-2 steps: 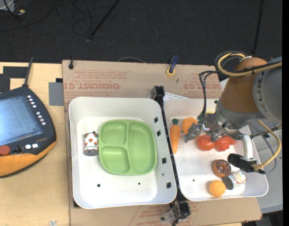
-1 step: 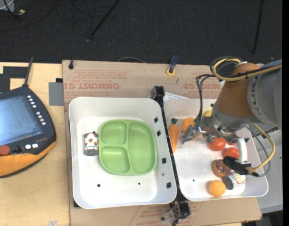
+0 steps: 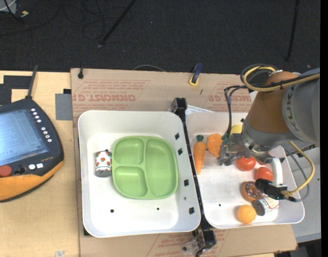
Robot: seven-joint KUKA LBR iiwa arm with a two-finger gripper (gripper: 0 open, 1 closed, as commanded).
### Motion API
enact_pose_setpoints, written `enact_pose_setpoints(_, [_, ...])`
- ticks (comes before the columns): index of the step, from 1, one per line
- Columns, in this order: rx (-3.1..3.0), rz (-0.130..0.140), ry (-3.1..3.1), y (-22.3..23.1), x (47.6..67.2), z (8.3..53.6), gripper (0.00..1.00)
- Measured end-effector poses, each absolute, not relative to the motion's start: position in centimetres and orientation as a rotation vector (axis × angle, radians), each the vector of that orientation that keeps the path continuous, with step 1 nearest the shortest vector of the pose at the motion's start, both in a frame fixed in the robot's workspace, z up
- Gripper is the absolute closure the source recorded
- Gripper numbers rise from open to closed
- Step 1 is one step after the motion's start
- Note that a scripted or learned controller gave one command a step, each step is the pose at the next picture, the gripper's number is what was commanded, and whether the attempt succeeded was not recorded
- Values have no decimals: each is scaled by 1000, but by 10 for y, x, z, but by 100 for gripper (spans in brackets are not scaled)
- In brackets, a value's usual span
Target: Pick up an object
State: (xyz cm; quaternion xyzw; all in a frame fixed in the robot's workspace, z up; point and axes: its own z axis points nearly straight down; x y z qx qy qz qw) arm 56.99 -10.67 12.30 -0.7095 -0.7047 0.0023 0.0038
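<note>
We see the arm (image 3: pixel 284 111) cut off at the right edge; its wrist covers part of the right bin (image 3: pixel 222 218) and a yellow object (image 3: pixel 237 128). We cannot tell the gripper's (image 3: pixel 226 155) finger position.

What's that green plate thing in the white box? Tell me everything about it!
The green plate is a light green tray that looks like smooth plastic, with rounded corners. Raised ridges split it into three sections: two on the far side and one wider section nearer the camera. It lies flat, right side up, in the left white bin, about in the middle. A small white can with red spots lies against its left edge.
</note>
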Motion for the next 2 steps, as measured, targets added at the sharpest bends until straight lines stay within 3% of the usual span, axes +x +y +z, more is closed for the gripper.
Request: enact_pose_setpoints(2, [-2222, -1, -2222, -102, 558, 221, 100])
